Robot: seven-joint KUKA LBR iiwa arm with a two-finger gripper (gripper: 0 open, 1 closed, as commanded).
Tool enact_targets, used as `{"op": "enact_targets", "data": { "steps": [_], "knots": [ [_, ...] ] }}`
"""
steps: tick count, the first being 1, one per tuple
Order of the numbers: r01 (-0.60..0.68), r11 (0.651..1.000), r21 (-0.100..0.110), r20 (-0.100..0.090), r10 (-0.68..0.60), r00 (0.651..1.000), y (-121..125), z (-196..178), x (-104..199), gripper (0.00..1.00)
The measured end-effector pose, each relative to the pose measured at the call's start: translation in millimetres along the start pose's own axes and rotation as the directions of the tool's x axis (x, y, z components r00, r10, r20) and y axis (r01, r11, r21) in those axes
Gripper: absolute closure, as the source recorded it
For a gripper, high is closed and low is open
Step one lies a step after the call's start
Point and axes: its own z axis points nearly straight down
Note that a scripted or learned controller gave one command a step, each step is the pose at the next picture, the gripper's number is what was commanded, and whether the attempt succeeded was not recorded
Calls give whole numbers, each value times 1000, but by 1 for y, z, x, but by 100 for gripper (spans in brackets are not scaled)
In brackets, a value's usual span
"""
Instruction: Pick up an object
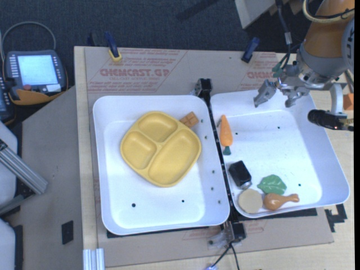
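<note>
Above the right bin's [315,151] far edge, the gripper [279,96] hangs wide and holds nothing; it should descend squarely over the isolated carrot [225,131], fingers straddling its narrow width.

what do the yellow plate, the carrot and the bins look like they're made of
Plate: likely moulded plastic, matte yellow, one even colour with soft rounded dividers between three compartments.
Carrot: probably a plastic toy, uniform orange with a green tip and a faint sheen.
Bins: seemingly thin formed plastic, glossy white, with rounded corners and soft reflections along the rims.
</note>
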Motion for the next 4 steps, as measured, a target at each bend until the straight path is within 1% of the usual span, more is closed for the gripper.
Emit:
{"op": "enact_targets", "data": {
  "steps": [1,2,3,4],
  "knots": [
    [0,1000,7,-1,0,1000,-4,64,1,0],
    [2,1000,-3,3,-2,1000,-5,123,6,0],
    [1,1000,-12,5,-1,1000,-3,107,5,100],
    [0,1000,-8,2,0,1000,-1,63,2,100]
  ]
}}
